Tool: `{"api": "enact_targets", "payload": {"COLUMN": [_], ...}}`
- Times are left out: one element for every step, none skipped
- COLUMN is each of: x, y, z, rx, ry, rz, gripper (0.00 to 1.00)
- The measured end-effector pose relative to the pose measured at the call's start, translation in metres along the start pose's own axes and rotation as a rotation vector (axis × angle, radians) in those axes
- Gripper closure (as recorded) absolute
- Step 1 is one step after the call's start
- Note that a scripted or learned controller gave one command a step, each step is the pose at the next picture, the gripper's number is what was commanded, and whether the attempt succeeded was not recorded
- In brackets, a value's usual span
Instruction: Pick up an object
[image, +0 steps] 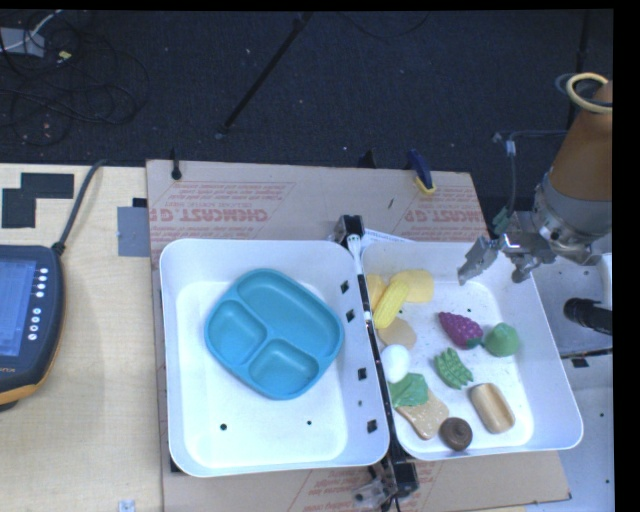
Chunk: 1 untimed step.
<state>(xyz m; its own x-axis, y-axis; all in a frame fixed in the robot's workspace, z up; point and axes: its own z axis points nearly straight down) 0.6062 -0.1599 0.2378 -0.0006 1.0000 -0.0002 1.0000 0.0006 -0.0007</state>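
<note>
While the arm (585, 150) reaches in from the right edge, the gripper (500, 262) hovers over the upper right corner of the right bin (560, 400) — fingers spread wide, nothing between them. Toy food lies below and left of it: yellow corn (392, 300) by the divider, purple grapes (460, 327) just beside a green ball (501, 340), a white egg (395, 359), a green leafy piece (452, 368), a bread roll (491, 406), a brown donut (456, 433). The left bin (190, 420) holds a blue divided plate (272, 333) — mid frame. Tablet (25, 315) at far left.
</note>
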Motion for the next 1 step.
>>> {"api": "enact_targets", "payload": {"x": [0.0038], "y": [-0.0252], "z": [0.1562], "rx": [0.004], "ry": [0.003], "rz": [0.001], "gripper": [0.0]}}
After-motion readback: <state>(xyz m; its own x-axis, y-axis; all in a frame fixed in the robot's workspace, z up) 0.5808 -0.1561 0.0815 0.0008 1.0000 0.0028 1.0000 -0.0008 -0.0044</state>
